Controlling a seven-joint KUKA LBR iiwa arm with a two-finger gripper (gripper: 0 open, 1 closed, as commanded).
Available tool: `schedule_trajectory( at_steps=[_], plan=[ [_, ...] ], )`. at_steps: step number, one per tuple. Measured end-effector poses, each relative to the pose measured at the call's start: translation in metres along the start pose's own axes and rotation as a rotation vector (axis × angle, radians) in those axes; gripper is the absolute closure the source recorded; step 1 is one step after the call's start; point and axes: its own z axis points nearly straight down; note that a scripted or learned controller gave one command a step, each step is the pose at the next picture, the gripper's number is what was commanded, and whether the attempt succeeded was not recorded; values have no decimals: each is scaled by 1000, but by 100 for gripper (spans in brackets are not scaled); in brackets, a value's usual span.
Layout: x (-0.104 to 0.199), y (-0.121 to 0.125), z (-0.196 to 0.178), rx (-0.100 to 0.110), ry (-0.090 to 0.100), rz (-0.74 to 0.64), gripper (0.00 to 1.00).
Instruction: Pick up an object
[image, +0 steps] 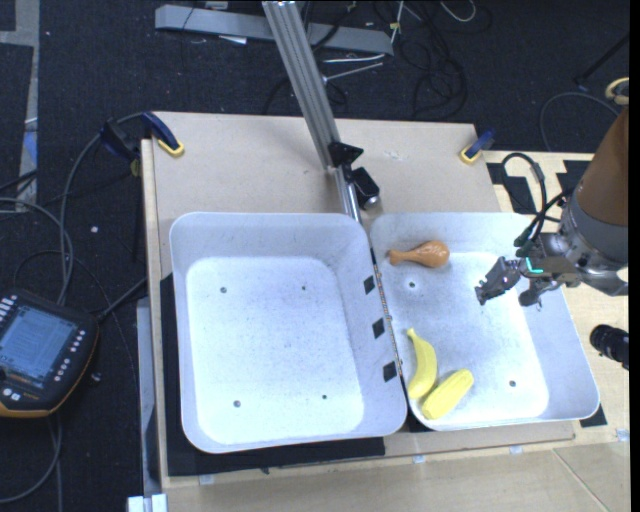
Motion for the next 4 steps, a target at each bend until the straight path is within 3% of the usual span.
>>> schedule_trajectory(
  at_steps=[1,4],
  plan=[
    [0,0,0,0,0,0,0],
    [15,13,137,4,1,0,0]
  ],
)
